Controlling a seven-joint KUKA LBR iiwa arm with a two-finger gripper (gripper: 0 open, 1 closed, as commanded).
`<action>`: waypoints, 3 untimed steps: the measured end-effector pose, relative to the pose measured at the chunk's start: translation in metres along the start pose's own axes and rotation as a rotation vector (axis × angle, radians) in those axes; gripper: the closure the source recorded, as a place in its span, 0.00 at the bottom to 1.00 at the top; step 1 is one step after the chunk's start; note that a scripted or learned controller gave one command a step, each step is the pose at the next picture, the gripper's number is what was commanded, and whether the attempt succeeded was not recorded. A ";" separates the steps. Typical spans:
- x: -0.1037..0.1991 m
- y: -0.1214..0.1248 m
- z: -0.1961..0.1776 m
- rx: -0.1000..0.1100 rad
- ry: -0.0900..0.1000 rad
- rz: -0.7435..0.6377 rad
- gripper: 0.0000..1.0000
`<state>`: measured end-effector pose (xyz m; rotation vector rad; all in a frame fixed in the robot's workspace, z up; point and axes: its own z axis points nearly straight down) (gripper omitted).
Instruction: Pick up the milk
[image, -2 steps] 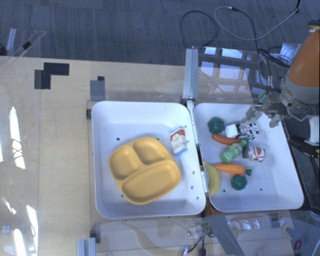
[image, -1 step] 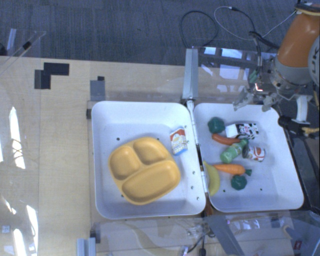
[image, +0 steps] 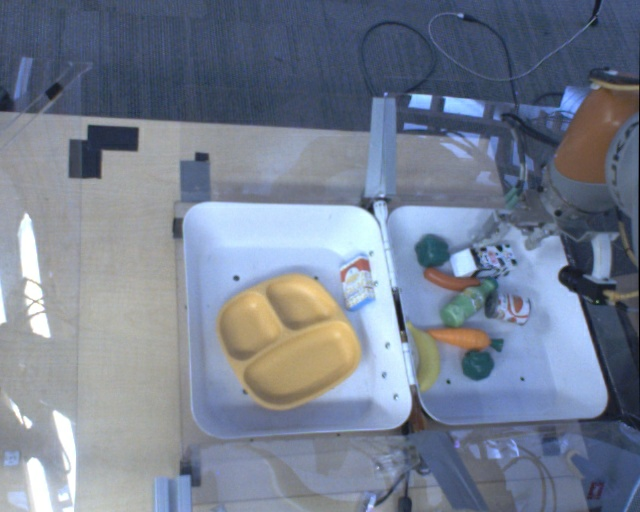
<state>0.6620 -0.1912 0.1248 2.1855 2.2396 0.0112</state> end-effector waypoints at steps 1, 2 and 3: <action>0.008 -0.006 0.016 -0.034 0.006 0.175 0.00; 0.007 -0.030 0.016 -0.042 -0.002 0.181 0.00; -0.006 -0.002 0.018 -0.025 0.001 0.127 0.00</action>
